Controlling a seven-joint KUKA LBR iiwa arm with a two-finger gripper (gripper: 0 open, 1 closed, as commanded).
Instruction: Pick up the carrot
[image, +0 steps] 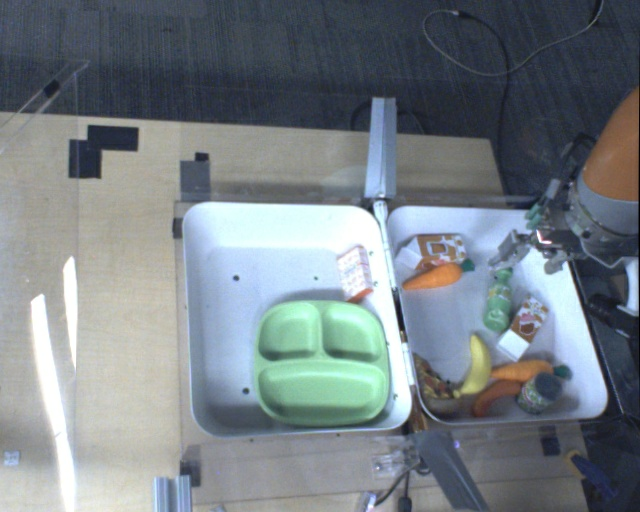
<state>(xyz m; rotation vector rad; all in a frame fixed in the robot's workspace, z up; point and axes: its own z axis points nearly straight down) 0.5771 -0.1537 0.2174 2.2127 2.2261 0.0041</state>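
Overhead view of the two-bin bench. The carrot (434, 277) lies on its side in the far left part of the right bin (590, 400), just beside the divider and touching the near edge of an orange-and-white carton (441, 247), so access is probably easiest from its free near side. The gripper (528, 243) hangs over the far right of this bin, apart from the carrot and holding nothing; whether its fingers are spread cannot be told. A second carrot-like piece (520, 369) lies near a banana (478, 366) at the near edge. A green plate (322, 362) occupies the left bin (215, 290).
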